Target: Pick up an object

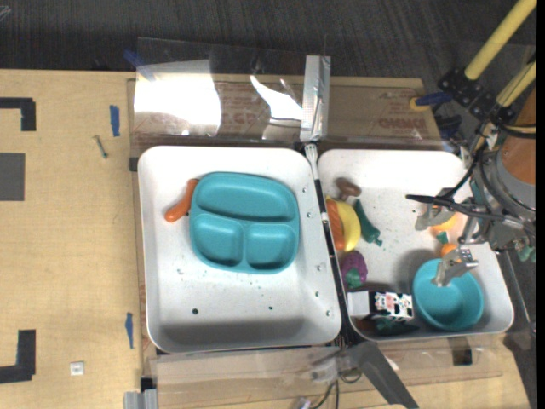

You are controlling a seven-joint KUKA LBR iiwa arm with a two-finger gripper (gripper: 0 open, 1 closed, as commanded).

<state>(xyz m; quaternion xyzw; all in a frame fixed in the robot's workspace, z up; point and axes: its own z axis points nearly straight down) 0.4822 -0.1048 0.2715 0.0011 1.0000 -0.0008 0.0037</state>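
My gripper (pixel 454 262) hangs over the right bin (pixel 400 164), just above the far rim of a teal bowl (pixel 449 301) at the front right. A small orange object (pixel 443 225) shows right behind it, partly hidden by the gripper and its cables. Along the bin's left side lie a yellow banana (pixel 345 224), a green toy (pixel 368 227), a brown piece (pixel 346 188) and a purple grape bunch (pixel 354 267). A black-and-white carton (pixel 390 305) lies beside the bowl.
The left bin (pixel 162 296) holds a teal divided plate (pixel 244 220) with an orange carrot-like piece (pixel 180 205) at its left edge. Clear plastic sheeting (pixel 255 100) stands behind both bins. Yellow poles (pixel 502 28) rise at the back right.
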